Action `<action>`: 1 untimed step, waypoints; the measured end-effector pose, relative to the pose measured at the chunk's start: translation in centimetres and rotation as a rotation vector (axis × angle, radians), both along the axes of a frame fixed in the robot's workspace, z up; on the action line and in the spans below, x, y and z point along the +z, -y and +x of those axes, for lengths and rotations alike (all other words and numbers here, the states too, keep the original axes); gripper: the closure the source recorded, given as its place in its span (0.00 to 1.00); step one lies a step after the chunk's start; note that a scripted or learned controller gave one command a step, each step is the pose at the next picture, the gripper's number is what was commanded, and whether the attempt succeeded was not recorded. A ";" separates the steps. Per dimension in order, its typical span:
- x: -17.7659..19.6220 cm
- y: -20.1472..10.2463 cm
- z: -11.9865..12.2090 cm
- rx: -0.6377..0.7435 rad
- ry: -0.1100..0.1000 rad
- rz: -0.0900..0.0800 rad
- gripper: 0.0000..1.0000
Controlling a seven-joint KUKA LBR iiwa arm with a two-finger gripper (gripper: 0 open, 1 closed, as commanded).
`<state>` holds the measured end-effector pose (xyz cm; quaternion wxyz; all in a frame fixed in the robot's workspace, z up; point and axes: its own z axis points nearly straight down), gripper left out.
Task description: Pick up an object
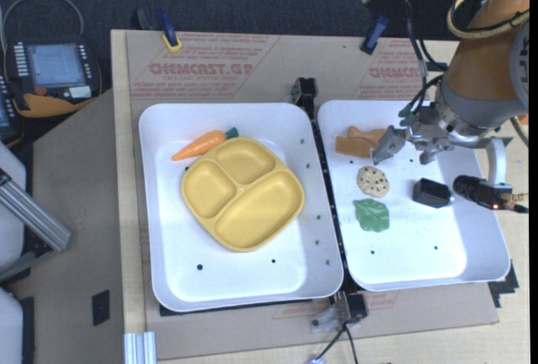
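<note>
The right white bin (437,266) holds a tan-orange toy piece (356,141) at its back left. A round speckled cookie (372,180) lies in front of that piece, with a green leafy piece (371,214) nearer still and a small black block (431,192) to the right. My gripper (408,150) hangs over the back of this bin, just right of the tan piece and behind the cookie. It is open, one finger (386,145) pointing toward the tan piece, and nothing sits between the fingers.
The left white bin (168,253) carries a yellow divided plate (242,193) and an orange toy carrot (199,145) behind it. A black clamp (303,90) sits at the bins' shared back edge. A black attachment with a red light (481,191) sticks out at the arm's right.
</note>
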<state>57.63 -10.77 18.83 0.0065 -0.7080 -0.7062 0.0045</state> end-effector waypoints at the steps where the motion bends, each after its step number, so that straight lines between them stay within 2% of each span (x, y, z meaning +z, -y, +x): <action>1: 0.7 0.0 0.3 0.003 0.014 -0.002 0.00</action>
